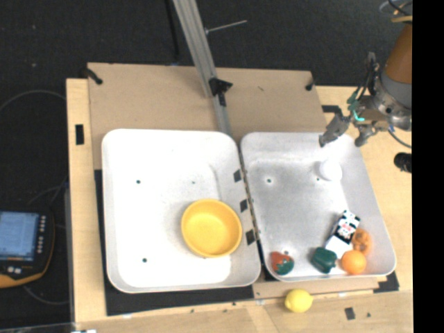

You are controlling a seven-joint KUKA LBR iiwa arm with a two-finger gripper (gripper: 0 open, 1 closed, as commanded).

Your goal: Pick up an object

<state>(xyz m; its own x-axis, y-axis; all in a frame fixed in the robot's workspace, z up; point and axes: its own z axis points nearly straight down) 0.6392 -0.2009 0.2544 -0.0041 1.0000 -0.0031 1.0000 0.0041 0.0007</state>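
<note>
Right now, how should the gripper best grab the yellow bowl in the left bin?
Probably by the yellow bowl's rim, from straight above: it sits upright and open, too wide to span, so one finger inside and one outside. Its left edge looks freest in the left bin.

Bowl in left bin, near front-right corner. Right bin: small items clustered at front-right corner. Lemon on bench, before right bin.

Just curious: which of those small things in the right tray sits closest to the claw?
The white ball, alone near the tray's upper edge below the claw; the rest cluster at the bottom.
</note>
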